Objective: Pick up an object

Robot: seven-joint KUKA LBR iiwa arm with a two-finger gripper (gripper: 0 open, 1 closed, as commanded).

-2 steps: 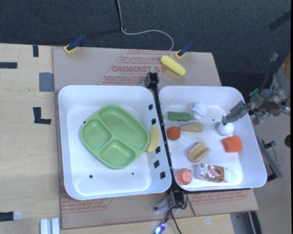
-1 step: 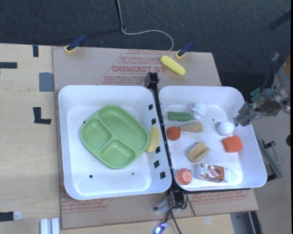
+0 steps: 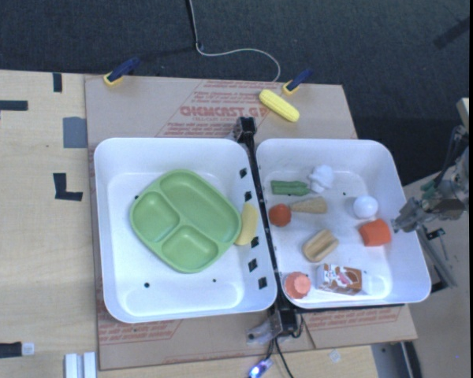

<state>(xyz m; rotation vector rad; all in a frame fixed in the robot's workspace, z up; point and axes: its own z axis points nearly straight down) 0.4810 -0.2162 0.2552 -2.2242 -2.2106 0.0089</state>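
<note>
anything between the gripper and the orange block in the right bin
Nothing visible stands between them. The gripper sits at the right bin's right rim, and the orange block lies just inside that rim, the nearest item to it. The white ball lies up and left of the block, off that line.

Two white bins (image 3: 110,211) sit side by side. The left one holds one green divided plate (image 3: 185,220) and one banana (image 3: 247,224). The right holds what looks like nine small items (image 3: 322,245), though a couple are hard to make out. One corn cob (image 3: 279,105) lies on the cardboard behind, with two clamps (image 3: 121,71).
</note>
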